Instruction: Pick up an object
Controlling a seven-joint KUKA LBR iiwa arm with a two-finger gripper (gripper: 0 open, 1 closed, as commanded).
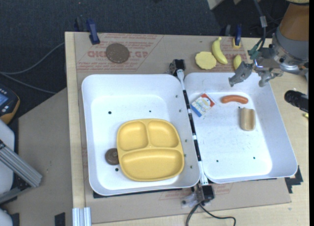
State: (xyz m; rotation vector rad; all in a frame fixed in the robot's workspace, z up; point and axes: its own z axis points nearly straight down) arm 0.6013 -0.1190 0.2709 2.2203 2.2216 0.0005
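right bin [274,166] near half open, tray [149,148] crowds left bin [98,97]

Glossy yellow plastic tray [148,150], smooth white bins [94,122] — probably plastic — on a matt cardboard-like board [147,48].

Two white bins [98,137], one yellow tray [149,149], two brown discs [117,52], one sausage [234,99], one banana [219,52].
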